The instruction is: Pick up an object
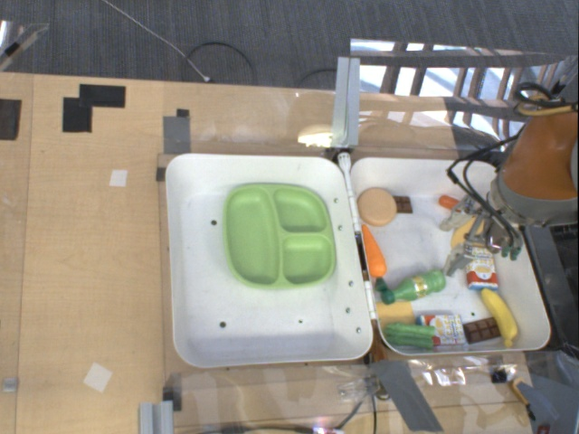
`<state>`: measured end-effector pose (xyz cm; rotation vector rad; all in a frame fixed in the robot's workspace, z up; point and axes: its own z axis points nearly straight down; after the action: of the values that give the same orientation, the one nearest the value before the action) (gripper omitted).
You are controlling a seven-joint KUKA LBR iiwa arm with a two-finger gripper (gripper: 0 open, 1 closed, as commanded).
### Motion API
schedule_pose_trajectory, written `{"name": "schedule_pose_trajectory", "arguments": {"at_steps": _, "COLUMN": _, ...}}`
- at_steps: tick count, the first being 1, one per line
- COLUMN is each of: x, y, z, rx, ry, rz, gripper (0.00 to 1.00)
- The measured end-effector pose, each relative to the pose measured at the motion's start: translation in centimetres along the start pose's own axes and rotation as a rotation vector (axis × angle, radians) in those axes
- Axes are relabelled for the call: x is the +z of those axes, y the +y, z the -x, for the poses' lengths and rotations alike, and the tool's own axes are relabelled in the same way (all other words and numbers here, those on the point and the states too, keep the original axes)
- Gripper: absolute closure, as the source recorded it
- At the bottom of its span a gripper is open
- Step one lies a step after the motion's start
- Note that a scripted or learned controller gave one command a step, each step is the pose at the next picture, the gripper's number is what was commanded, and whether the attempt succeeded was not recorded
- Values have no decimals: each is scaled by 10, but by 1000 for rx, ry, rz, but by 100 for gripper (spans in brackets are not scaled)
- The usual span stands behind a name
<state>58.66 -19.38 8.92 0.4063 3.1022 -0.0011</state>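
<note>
The right bin (425,242) holds several small items. Among them are a round tan cookie (377,207), an orange carrot (374,253), a green bottle (416,287) lying on its side, a banana (500,316) and a red-and-white box (480,271). My gripper (474,240) is low over the right side of this bin, just above the red-and-white box and beside a small yellow item (462,232). The wrist with the orange band (543,156) hides what lies under it.
In the left bin (194,315) lies a green divided plate (279,235). Along the right bin's front wall are a yellow block (394,312), a green cucumber (409,335), a small can (440,325) and a chocolate bar (479,330). A metal post (346,102) stands behind the bins.
</note>
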Motion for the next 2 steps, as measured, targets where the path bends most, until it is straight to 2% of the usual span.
{"name": "schedule_pose_trajectory", "arguments": {"at_steps": 1, "x": -15, "y": 2, "z": 5, "rx": -7, "ry": -16, "rz": 0, "gripper": 100}}
{"name": "schedule_pose_trajectory", "arguments": {"at_steps": 2, "x": -15, "y": 2, "z": 4, "rx": -8, "ry": -14, "rz": 0, "gripper": 0}}
